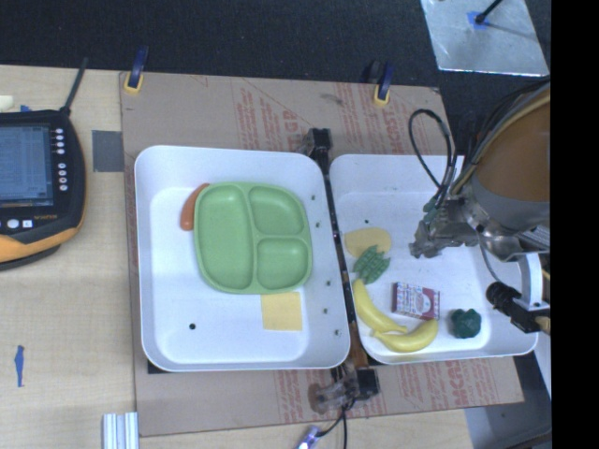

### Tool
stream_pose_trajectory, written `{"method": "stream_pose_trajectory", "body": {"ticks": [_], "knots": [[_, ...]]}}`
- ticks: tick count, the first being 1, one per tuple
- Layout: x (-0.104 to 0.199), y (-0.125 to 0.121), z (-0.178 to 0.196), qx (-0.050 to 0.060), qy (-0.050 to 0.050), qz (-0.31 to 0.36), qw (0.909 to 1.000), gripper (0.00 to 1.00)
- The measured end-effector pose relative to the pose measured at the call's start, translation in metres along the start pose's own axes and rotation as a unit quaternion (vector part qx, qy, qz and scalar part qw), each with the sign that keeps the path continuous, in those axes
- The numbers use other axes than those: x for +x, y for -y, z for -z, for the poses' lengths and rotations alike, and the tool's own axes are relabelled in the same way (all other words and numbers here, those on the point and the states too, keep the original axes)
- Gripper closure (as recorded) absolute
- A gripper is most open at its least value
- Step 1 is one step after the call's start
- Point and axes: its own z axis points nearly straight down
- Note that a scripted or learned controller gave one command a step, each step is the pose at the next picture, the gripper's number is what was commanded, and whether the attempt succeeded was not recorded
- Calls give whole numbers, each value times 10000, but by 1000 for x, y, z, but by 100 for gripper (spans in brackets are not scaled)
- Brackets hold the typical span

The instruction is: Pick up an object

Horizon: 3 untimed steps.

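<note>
Left of the divider, the left bin is holding a green tray with three wells, all looking bare; an orange piece is peeking out at the tray's left edge and a yellow square is lying just below the tray. Right of the divider, the right bin is holding a pale yellow disc, a green leafy toy touching it, a banana, a red packet just above the banana's right end, and a dark green lump further right. The gripper is hovering over bare floor right of the disc; how its jaws stand I cannot tell. The banana looks the likeliest pick: probably light, stiff plastic, smooth and curved, so it is best taken across its middle.
</note>
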Motion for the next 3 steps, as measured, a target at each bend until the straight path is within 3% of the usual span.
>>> {"method": "stream_pose_trajectory", "body": {"ticks": [1,2,3], "knots": [[-1,1,-1,9,4,-12,10000,0],[-71,-41,-73,10,12,-23,10000,0],[-112,-80,-8,-3,14,-8,10000,0]]}}
